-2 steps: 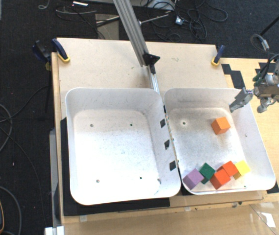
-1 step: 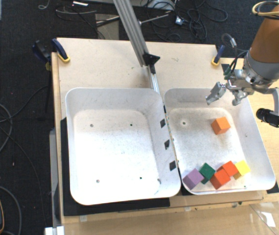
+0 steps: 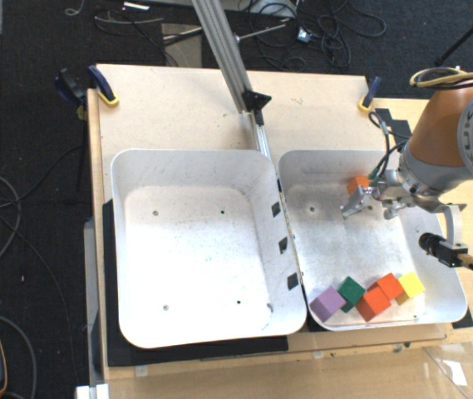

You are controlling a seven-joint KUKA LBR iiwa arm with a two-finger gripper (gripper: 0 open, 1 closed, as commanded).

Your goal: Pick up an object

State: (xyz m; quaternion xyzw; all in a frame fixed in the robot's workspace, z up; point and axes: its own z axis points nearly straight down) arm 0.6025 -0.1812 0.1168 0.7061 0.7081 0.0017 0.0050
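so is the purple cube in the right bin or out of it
In: the purple cube lies inside the right white bin, near its front rim.

This is a robotics lab or test cell rather than a home or shop. A bare particle-board worktop (image 3: 178, 106) is fixed with yellow-handled clamps (image 3: 103, 90) and carries two shallow white bins (image 3: 128, 173) set side by side. An aluminium extrusion rail (image 3: 219, 40) slants across above it, and loose black cables (image 3: 327, 15) sprawl over the dark carpeted floor (image 3: 28, 156). An industrial arm (image 3: 448, 140) with an orange band reaches in, and plain coloured blocks (image 3: 369, 293) serve as test pieces.
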